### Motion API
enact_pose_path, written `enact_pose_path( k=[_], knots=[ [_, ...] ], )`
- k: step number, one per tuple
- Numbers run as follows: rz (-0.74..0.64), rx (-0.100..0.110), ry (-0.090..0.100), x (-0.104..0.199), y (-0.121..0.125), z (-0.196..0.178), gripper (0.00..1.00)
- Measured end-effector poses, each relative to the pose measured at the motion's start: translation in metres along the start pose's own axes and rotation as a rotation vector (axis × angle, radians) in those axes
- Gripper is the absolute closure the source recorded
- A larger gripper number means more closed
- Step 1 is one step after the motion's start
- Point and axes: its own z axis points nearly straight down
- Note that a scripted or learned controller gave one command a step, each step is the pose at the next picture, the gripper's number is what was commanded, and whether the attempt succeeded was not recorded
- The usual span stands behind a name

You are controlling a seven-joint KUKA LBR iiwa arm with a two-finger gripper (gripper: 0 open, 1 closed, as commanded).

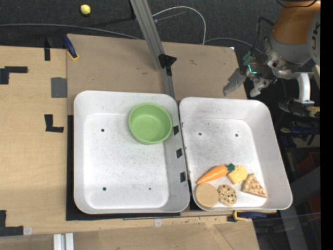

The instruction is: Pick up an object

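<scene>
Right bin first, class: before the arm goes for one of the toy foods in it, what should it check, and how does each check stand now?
1. Gripper carries nothing: ok, its fingers are open with nothing between.
2. Gripper above the target: not ok, it hangs past the right bin's far rim.
3. Carrot free to grasp: not ok, its tip touches the corn.
4. Cookie separate: not ok, it touches the round biscuit.
5. Pizza slice clear of the wall: cannot tell.

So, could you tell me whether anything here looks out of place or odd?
One thing: a small yellow ball lies on the dark floor beyond the bench, outside both bins. The green bowl sits upright in the left bin, and the toy foods cluster tidily in the right bin's near corner.
</scene>
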Motion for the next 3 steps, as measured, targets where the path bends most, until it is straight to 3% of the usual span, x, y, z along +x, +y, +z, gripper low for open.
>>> enact_pose_path(
  k=[1,3],
  knots=[
    [0.000,0.000,0.000,0.000,0.000,0.000,0.00],
    [0.002,0.005,0.000,-0.009,0.001,0.111,0.00]
  ],
)
